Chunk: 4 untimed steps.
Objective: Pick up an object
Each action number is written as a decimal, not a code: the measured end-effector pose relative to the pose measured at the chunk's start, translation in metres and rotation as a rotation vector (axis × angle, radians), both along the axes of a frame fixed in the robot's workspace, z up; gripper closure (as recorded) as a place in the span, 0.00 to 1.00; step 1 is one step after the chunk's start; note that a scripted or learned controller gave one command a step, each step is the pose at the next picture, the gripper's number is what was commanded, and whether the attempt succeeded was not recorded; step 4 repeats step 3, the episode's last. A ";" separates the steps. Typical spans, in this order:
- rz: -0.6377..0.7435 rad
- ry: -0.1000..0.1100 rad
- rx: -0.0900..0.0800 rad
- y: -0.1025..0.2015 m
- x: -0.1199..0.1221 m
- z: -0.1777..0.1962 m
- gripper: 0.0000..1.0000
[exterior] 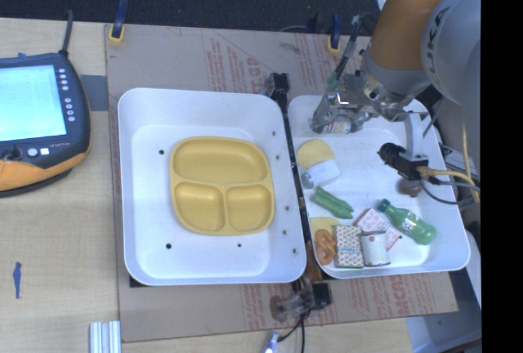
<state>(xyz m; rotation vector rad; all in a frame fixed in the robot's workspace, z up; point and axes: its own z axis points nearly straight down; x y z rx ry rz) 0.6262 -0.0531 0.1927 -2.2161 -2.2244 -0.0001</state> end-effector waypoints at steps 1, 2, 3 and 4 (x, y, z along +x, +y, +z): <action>0.000 0.001 0.000 0.040 0.010 0.052 1.00; 0.002 0.003 -0.002 0.084 -0.019 0.034 1.00; 0.002 0.004 -0.003 0.094 -0.049 0.031 1.00; 0.002 0.004 -0.003 0.094 -0.049 0.031 1.00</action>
